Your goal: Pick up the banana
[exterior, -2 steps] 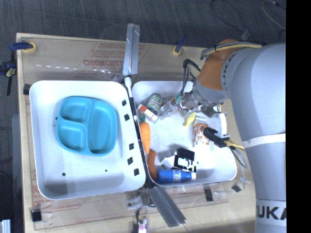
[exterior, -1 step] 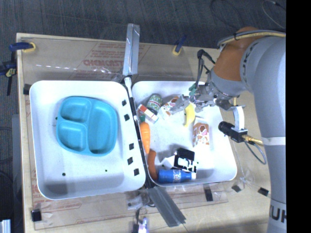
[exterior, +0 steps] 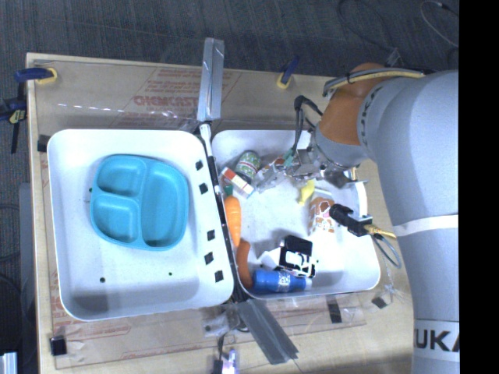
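On the left of the desk (exterior: 117,92), the left bin (exterior: 70,287) carries a blue divided plate (exterior: 140,201) and plays no part in the pick. Across the central divider, the right bin (exterior: 359,275) is crowded: a small can (exterior: 248,162) with a red and white packet (exterior: 234,182) near the far left corner, a carrot (exterior: 232,218) lying along the left wall, a blue bottle (exterior: 279,280) by the near wall with a black and white object (exterior: 296,255) just above it. Further right, toward the far side, a small yellow piece that I take to be the banana (exterior: 305,190) lies just beside a brown and white packet (exterior: 321,213). The gripper (exterior: 300,166) sits low over that spot, reaching in from the right; whether the jaws are open or closed cannot be told under the cables and wrist. The risk, as I judge it, comes from the clutter: the banana shows little free surface, so the jaws could close on the neighbouring packet or clear wrapping instead, or nudge the banana sideways and come up with nothing.
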